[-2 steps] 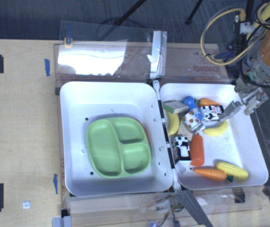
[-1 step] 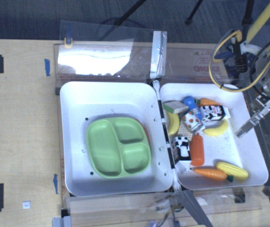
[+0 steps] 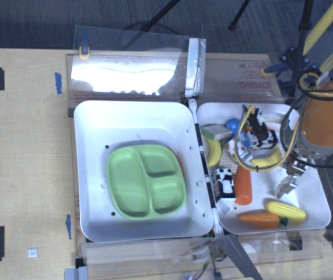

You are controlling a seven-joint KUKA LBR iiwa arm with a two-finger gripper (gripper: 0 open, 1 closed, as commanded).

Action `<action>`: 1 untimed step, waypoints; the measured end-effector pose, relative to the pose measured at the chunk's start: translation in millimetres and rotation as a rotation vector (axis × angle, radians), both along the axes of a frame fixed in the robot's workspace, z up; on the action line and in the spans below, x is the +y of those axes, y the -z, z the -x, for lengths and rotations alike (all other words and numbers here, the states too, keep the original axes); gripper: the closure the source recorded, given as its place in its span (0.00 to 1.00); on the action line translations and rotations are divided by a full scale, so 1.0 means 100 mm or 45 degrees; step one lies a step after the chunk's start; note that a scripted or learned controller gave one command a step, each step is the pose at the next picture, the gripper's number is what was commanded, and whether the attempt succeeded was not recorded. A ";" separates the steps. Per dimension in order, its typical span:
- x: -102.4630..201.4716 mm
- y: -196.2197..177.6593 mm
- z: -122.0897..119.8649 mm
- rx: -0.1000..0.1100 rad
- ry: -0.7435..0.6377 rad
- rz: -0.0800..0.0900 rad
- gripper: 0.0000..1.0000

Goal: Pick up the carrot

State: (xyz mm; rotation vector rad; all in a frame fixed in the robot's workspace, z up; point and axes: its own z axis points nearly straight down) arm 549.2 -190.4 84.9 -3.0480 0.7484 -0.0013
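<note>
1. Pale wood surface is carrying two shallow white bins side by side, with dark tape marks sitting near its left edge and blue tape tabs along the left bin's side.
2. Dark floor and stand legs are showing beyond the far edge of the surface.
3. The left bin is holding a green divided tray, which is lying toward the near side and leaving bare white floor along the far wall and both side walls.
4. The right bin is holding a crowded cluster against its left and far walls, while its right half is offering more open floor.
5. The carrot is lying flat close to the near rim of the right bin, its long axis running roughly along that rim.
6. A yellow corn cob is lying just beside the carrot, at its right end and slightly farther from the rim.
7. An orange-red cylinder is lying just beyond the carrot, toward the bin's middle, beside a black-and-white item.
8. The grey arm with its orange band is reaching in over the bin's right wall.
9. The claw is hanging above the open floor, near the corn cob and apart from the carrot; whether it is released or clenched I cannot tell.
</note>
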 end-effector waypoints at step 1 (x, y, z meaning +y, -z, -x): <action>0.98 -0.72 0.34 0.007 -0.167 -0.001 0.00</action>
